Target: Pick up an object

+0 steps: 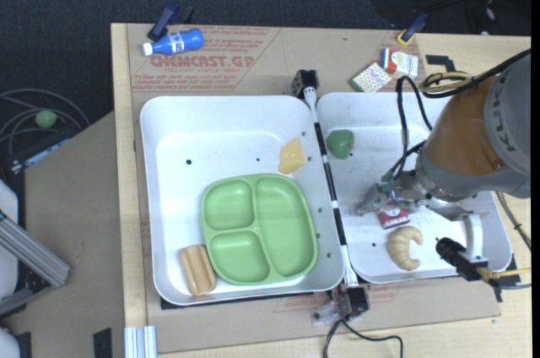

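Reaching in from the right, jaws (378,200), state unclear, hang over the right bin (371,251).

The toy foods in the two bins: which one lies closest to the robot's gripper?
The small red and white item, right under the gripper in the right bin. The croissant lies a little further; the green ball, yellow wedge and bread piece are clearly farther.

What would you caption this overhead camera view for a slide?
Robot gripper reaches into the right bin near a croissant; green tray in left bin.
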`<state>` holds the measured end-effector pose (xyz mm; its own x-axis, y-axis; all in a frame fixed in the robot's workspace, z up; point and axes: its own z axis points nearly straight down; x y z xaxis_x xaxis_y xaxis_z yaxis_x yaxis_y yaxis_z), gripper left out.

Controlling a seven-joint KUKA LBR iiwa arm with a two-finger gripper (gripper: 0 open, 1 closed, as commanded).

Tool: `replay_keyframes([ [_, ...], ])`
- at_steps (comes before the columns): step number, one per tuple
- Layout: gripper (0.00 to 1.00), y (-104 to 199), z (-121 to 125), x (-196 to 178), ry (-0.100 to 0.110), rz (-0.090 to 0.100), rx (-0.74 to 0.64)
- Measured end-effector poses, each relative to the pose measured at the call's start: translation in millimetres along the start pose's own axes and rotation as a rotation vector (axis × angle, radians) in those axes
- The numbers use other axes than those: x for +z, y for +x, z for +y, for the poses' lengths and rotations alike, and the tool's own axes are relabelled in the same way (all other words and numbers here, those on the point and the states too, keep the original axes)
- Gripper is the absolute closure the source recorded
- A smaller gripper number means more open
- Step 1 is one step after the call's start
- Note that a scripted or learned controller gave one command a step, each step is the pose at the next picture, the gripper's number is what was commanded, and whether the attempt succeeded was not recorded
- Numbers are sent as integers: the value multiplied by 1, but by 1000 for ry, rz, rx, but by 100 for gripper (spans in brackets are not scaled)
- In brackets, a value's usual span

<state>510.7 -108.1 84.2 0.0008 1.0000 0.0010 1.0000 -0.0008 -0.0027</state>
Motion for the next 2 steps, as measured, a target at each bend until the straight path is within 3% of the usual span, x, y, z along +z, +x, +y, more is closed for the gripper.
replay_keyframes([
  [1,100,0,0,-10,-1,0,0],
  [2,100,87,60,-101,-5,1,-3],
])
